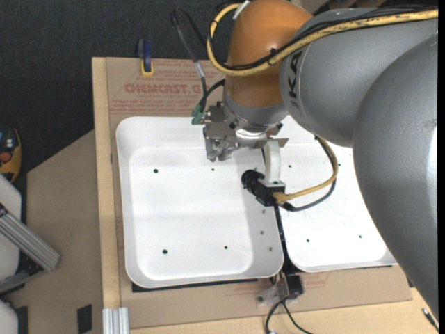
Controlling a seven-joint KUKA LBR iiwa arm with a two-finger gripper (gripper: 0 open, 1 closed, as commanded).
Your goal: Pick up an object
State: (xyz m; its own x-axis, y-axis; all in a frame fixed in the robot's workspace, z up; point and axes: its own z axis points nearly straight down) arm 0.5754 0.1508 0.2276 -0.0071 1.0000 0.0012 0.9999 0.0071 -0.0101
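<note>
My gripper (217, 150) hangs over the far part of the left white bin (181, 214), close to its back wall and a little left of the seam between the two bins. It points down at the bin floor. The wrist and its orange band (264, 33) cover the space right above it. I see nothing held under the gripper. The bin floor around it shows bare white plastic with a few small dark dots.
The right white bin (334, 235) lies largely under the grey arm. A black connector with a yellow cable (259, 186) hangs from the wrist over the seam. Both bins rest on a brown board (111, 186) with a blue clamp (146, 56) at its back edge.
</note>
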